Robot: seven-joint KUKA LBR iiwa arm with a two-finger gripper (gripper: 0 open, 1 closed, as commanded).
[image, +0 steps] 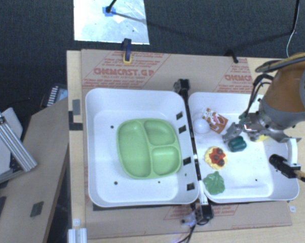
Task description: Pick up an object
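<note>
In the right bin [254,186], my gripper [235,133] hangs low over the middle, reaching in from the right. A small teal object [237,145] lies just below and in front of it, touching or nearly touching the gripper's tip. To the left of the gripper are a red and white packet [215,119] and a white ball [200,126]. A yellow and red toy pizza [216,157] lies nearer the front, and a green leafy toy [214,183] sits at the front left corner.
The left bin [102,135] holds a green divided plate [146,148]. A black divider [189,135] runs between the two bins. The right bin's front right floor is bare white.
</note>
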